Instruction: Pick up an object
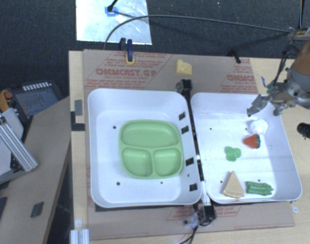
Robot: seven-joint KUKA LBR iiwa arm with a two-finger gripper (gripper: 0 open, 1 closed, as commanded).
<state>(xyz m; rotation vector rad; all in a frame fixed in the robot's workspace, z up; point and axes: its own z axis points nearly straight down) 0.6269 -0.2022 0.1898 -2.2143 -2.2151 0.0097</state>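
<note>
At the far left of the frame a dark keypad device (37,101) and a ribbed aluminium rail (11,142) sit on a side surface. Moving right, the cardboard-covered tabletop (145,70) carries a small yellow foam block (184,67) near its upper edge and two shallow white plastic bins side by side. The left white bin (101,105) holds a pale green three-compartment plastic tray (150,148), lying flat at its middle.

The right white bin (216,111) holds the loose pieces I could pick. In its centre lies a small green knobbly toy (233,153). Below it, near the bin's lower edge, a tan wedge-shaped piece (233,185) lies just beside a green ridged pickle-like toy (259,188). Toward the upper right of the bin a white rounded lump (258,126) touches a red-orange piece (252,141) just under it.

My gripper (267,107) hangs at the right of the frame over the bin's upper right part, just above the white lump. My fingers are spread apart with nothing between them.
</note>
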